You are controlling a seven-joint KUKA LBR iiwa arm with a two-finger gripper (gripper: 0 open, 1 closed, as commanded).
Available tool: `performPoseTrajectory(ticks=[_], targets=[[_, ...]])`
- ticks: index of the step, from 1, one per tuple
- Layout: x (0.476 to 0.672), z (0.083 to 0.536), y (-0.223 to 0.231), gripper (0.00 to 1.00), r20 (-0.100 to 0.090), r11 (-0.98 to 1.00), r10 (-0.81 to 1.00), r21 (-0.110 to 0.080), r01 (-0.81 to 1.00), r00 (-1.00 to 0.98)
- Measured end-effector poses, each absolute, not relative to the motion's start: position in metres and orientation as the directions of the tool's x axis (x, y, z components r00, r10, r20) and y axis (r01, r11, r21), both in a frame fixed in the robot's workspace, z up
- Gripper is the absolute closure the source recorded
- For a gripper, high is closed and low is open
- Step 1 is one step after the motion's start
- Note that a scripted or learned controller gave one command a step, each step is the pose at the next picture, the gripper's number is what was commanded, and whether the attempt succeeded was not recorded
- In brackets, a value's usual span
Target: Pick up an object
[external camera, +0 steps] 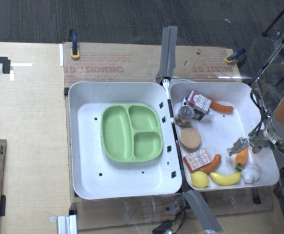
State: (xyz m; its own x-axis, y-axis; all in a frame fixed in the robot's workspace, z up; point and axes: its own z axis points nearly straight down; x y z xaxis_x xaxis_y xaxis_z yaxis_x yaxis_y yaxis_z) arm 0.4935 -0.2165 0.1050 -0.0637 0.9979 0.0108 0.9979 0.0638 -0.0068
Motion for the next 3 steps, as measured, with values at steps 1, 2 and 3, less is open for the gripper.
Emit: performPoseTrajectory(ticks=[1, 2, 3], targets=[[0.495, 0.115, -0.219, 1.0, 0.005, 0.061, 0.998, -0.002, 0.998, -0.061], [0.539, 0.092, -0.221, 1.0, -0.001, 0.517, 0.856, 0.001, 0.856, -0.517], [0.479, 0.092, -0.198, 1.0, -0.002, 0.89, 0.456, 0.002, 0.456, -0.89]])
